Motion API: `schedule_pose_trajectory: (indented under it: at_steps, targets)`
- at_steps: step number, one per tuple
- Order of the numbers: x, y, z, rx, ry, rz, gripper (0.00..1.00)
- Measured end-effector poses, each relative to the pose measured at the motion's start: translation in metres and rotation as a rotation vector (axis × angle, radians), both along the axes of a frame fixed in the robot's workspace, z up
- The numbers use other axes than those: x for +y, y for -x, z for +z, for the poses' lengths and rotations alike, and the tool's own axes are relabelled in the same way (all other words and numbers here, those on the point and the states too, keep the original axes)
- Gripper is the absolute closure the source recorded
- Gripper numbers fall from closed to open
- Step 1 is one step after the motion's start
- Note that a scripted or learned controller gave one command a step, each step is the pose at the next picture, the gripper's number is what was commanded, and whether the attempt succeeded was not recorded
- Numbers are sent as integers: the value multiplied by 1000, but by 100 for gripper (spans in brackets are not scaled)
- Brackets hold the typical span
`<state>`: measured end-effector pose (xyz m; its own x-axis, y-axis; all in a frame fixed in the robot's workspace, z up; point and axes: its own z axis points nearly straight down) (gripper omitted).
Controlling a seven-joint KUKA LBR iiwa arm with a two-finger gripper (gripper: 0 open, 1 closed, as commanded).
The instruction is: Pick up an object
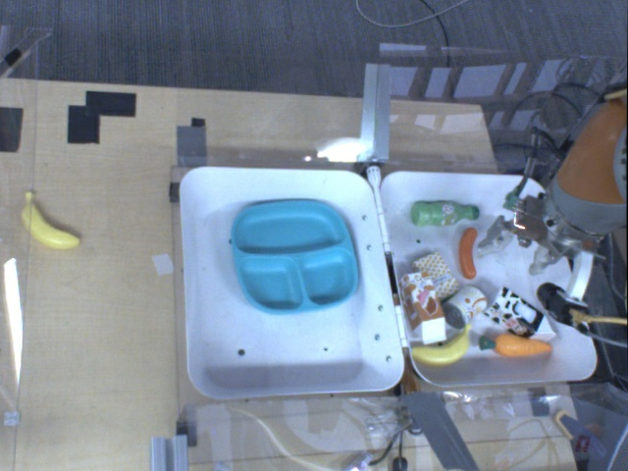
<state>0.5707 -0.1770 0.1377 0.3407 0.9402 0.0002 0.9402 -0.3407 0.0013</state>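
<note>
Orange-red sausage lies just left of the pincer, whose state I cannot tell.

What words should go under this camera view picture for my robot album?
Robot arm above a bin of toy food, blue tray next door.

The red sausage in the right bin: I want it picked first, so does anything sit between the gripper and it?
Nothing visible does. The red sausage lies alone on bare bin floor, with the gripper just to its right.
</note>
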Motion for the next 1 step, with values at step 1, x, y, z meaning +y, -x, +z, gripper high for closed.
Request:
schedule_pose_trajectory:
  at_steps: [1]
  targets:
    - [1, -2, 12, -5, 0, 3, 100]
